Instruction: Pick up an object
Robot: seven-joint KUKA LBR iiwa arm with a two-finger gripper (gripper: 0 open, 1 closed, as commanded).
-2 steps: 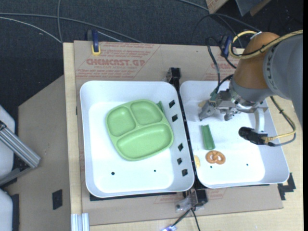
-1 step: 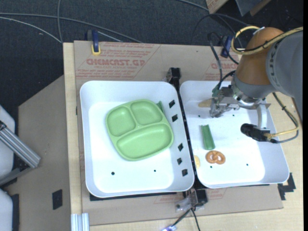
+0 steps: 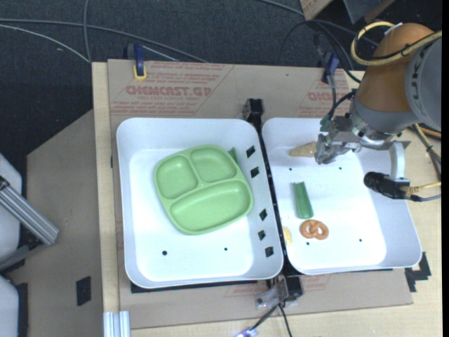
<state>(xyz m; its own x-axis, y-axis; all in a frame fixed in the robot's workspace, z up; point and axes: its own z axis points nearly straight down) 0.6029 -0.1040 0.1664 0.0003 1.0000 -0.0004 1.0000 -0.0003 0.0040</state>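
A green divided plate (image 3: 203, 188) lies in the middle of the left bin (image 3: 133, 188). In the right bin (image 3: 379, 237), a green stick (image 3: 302, 199) lies near the centre, a pretzel-shaped piece (image 3: 313, 229) toward the near edge, and a tan cone (image 3: 303, 149) by the far-left corner. The gripper (image 3: 327, 152) hangs just beside the cone; whether it is spread or pressed together, I cannot tell.

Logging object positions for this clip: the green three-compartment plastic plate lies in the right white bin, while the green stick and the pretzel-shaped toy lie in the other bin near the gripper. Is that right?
Not quite. The camera view shows the green three-compartment plastic plate in the left white bin, not the right. The green stick and the pretzel-shaped toy lie in the other bin, the right white bin, where the gripper is.
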